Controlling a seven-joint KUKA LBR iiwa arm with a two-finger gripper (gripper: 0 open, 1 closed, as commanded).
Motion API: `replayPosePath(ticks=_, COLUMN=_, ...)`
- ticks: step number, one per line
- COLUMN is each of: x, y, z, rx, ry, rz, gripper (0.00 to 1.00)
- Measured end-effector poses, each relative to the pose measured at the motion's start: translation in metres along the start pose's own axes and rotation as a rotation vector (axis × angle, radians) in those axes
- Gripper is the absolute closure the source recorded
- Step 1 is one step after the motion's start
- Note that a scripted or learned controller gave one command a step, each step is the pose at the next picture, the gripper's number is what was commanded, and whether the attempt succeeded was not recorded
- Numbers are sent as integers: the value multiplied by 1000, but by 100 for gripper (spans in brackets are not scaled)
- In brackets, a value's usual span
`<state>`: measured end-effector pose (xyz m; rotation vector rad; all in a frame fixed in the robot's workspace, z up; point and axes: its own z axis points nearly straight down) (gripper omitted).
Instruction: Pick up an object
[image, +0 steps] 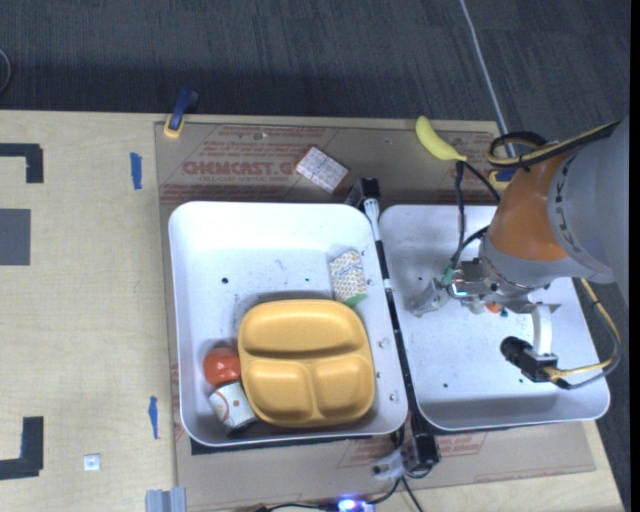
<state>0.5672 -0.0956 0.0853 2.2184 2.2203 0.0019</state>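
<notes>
The left bin (200, 240) holds a yellow divided tray (304, 360) at its front. A red-orange ball (221, 365) and a small white and orange can (231, 404) lie against the tray's left side. A patterned pouch (347, 274) leans near the bin's right wall. My gripper (426, 298) is low inside the right bin (470, 400), near its left wall, pointing left. Nothing is visible in it. The grey arm with its orange band (525, 225) covers the bin's upper right part.
A small printed card (320, 168) and a yellow banana-shaped item (437, 140) lie on the cardboard behind the bins. A blue clip (180, 112) sits at the cardboard's far left corner. Black cables (535, 362) hang off the wrist over the right bin.
</notes>
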Motion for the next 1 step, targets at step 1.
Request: replayPosePath(ticks=1, x=2, y=10, z=0, rx=1, ry=0, rz=0, gripper=0)
